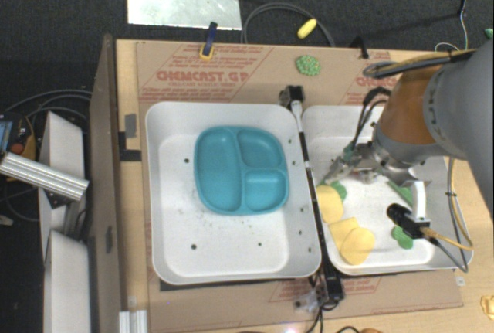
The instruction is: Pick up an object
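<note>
Progress, going L to R: the left bin (166, 246) holds just one obj, a teal divided plate (241, 171), lying flat near its middle, well apart from the arm. We judge it isn't the target for now.

Next, the right bin (333, 129), where the work is. Two pale yellow lumps lie along its L side: the upper lump (329, 205) and, nearer the front corner, the lower lump (356, 242), close together. The gripper (345, 168) hangs low over the bin, just above and beside the upper lump. We can't tell whether the jaws are released or clenched; the tip is too small and cluttered to read. We see nothing clearly between them.

Further R, a green piece (401, 192) lies partly under the wrist, and a second green piece (403, 237) sits near the front.

Our read: approach looks done, w/ the tool down among the objs. Grasp and lift are not confirmed. Every obj we can make out appears to rest on a bin floor, so the pick itself seems left to do.
</note>
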{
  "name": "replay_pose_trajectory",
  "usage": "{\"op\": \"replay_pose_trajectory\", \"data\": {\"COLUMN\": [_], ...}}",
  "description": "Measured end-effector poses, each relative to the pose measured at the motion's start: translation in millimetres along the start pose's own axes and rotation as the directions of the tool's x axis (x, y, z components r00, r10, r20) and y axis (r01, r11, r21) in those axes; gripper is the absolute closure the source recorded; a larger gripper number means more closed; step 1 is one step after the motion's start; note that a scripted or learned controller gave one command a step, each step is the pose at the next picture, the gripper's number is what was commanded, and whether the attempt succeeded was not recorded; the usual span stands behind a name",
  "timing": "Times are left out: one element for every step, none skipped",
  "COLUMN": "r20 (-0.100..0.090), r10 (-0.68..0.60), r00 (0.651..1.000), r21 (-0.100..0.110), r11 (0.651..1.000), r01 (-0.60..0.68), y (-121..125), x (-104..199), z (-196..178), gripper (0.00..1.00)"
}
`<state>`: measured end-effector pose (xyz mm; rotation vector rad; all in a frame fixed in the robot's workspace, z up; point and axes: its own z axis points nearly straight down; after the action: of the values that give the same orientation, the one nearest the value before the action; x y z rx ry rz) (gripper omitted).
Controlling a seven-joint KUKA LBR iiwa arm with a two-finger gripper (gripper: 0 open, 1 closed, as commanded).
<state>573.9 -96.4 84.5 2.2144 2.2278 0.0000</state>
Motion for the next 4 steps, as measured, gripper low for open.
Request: {"op": "replay_pose_trajectory", "data": {"r20": [0.001, 0.0, 0.001, -0.001], "r10": [0.0, -0.003, -0.003, 0.0], "r00": [1.0, 1.0, 1.0, 1.0], "r21": [-0.005, -0.004, -0.004, 0.001], "r11": [1.0, 1.0, 1.0, 1.0], "r01": [0.0, 0.003, 0.003, 0.0], "y": [25.9, 25.5, 25.3, 21.9], "x": [-20.1, -19.2, -19.3, 1.7], "z": [-22.1, -31.9, -31.5, 1.8], "gripper": [0.0, 1.0, 0.0, 0.0]}}
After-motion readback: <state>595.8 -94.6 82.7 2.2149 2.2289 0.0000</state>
